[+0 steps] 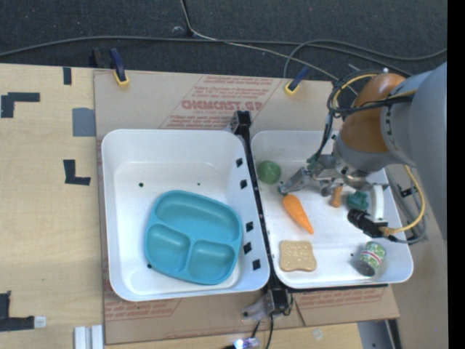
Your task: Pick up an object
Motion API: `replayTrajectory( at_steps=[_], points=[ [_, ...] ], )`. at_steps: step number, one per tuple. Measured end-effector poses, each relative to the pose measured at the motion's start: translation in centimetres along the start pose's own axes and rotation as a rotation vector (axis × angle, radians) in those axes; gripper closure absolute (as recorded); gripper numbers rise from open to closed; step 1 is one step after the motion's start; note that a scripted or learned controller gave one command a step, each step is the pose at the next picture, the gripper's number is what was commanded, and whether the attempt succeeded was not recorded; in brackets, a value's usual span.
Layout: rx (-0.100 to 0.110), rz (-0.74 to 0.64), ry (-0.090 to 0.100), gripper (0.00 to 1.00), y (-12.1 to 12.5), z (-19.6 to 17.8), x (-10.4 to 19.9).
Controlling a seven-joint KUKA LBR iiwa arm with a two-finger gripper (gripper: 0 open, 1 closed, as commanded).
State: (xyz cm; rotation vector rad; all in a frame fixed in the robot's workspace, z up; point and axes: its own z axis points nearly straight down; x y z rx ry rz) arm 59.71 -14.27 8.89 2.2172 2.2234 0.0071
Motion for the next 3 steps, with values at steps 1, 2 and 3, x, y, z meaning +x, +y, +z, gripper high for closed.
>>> replayTrajectory(
  at_steps=[1,2,3],
  points=[
    [-0.014,0.000,0.000,1.00,0.3,-1.3,0.2],
    [0.003,0.001,-0.003,1.00,1.2,-7.1,0.5],
    [0.001,0.002,-0.003,1.00,1.0,-12.4,-0.5]
  ],
)
